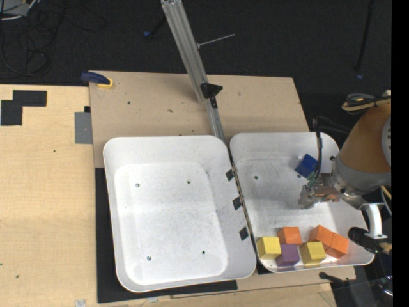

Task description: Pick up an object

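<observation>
On the tan wooden counter (255, 101), the right white plastic bin (268, 155) held the small blue block (307, 165) just beside the lowered grey end effector (311, 197), whose state I could not tell; the approach step seemingly needed closer alignment before gripping.

Count: two white bins, left bin (121, 171) and right bin (268, 147). Seven blocks total: one blue block (307, 165), two yellow blocks (269, 245) (313, 252), one purple block (289, 254), three orange blocks (290, 235) (323, 234) (339, 244).
</observation>
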`<state>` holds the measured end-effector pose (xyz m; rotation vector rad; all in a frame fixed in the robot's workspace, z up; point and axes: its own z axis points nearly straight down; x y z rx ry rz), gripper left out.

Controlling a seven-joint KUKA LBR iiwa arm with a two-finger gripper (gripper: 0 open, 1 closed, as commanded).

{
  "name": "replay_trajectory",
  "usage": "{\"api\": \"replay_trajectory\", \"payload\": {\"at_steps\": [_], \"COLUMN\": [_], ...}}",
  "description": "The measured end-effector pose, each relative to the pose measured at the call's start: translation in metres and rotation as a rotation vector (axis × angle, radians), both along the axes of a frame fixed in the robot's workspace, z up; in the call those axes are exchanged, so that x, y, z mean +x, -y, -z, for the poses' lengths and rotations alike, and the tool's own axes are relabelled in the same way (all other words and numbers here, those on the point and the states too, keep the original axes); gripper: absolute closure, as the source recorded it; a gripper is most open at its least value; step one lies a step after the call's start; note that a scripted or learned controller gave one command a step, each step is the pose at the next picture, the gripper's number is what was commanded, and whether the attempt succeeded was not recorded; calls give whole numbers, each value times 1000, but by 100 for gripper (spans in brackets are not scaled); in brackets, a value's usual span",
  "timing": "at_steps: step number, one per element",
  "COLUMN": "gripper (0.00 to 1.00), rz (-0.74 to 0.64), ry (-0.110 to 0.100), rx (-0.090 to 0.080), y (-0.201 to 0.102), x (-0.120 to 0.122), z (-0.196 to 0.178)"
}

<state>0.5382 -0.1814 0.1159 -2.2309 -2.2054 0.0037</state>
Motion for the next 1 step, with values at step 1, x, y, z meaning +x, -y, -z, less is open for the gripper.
{"api": "replay_trajectory", "payload": {"at_steps": [1], "gripper": [100], "rz": [-1], "ry": [8], "rx": [-3], "y": [7], "x": [-1], "z": [-61]}}
